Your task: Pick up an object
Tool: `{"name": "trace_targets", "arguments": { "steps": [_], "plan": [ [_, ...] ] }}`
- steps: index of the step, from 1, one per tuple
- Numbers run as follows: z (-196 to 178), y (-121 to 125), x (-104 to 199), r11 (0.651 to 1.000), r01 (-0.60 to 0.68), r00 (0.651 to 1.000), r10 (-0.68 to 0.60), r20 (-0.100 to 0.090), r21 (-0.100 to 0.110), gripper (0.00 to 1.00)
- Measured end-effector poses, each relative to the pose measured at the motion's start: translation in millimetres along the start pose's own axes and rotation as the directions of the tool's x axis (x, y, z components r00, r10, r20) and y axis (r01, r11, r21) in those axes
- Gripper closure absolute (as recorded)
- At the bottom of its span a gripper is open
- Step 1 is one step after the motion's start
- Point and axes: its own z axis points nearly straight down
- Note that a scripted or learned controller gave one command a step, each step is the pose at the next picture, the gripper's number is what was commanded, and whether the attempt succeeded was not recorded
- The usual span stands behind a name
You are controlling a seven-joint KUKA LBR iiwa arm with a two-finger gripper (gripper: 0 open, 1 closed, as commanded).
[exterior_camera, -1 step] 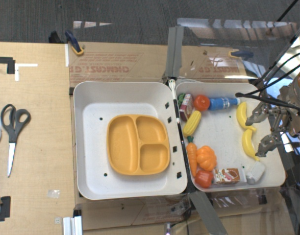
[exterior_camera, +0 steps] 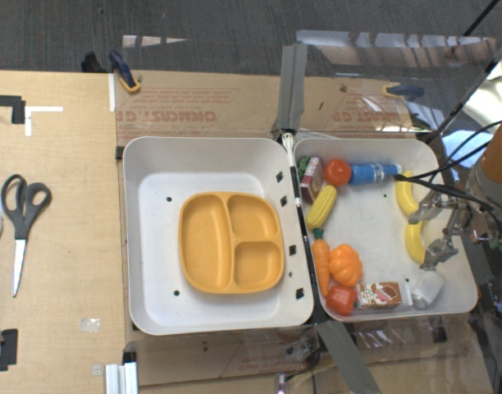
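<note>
**A:** What do we see in the left bin (exterior_camera: 144,245)?

**B:** We see a yellow divided plate (exterior_camera: 232,242) lying flat near its middle, three compartments, nothing in them.

**A:** And the right bin (exterior_camera: 456,298)?

**B:** We count the toys along its edges. At the far wall a red tomato (exterior_camera: 338,171) sits beside a blue bottle (exterior_camera: 372,173) lying on its side. Left of the tomato, a small dark carton (exterior_camera: 310,177) is partly covered by the corn cob (exterior_camera: 321,206); we cannot read its label. Along the left wall lies a carrot (exterior_camera: 320,263), then an orange pumpkin (exterior_camera: 345,263), and a red fruit (exterior_camera: 340,300) at the near corner. A small printed box (exterior_camera: 379,295) lies flat by the near wall, and a pale grey object (exterior_camera: 428,289) beside it is hard to identify.

**A:** Where is the gripper (exterior_camera: 442,235)?

**B:** We find it at the right side of that bin, just beside two bananas (exterior_camera: 410,217). Its metal fingers (exterior_camera: 440,253) stand spread apart with nothing between them. The nearer banana appears to touch one finger, though the slant view leaves this uncertain. Black cables cross the farther banana, and the arm (exterior_camera: 493,167) itself is cut off by the frame.

**A:** Outside the bins?

**B:** Scissors (exterior_camera: 21,220) rest on the bench at the left.
</note>
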Motion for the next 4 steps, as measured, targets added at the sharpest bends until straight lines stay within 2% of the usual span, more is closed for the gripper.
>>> {"name": "trace_targets", "arguments": {
  "steps": [1, 2, 3, 4],
  "plan": [
    [63, -2, 11, 0.997, -0.078, 0.997, 0.078, 0.002, 0.000, 0.00],
    [56, 0, 10, 0.997, -0.074, 0.997, 0.074, 0.000, 0.000, 1.00],
    [55, 101, 3, 0.958, -0.288, 0.958, 0.288, -0.001, 0.001, 1.00],
    [30, 41, -23, 0.999, 0.049, 0.999, -0.049, 0.003, 0.001, 1.00]
  ]
}}
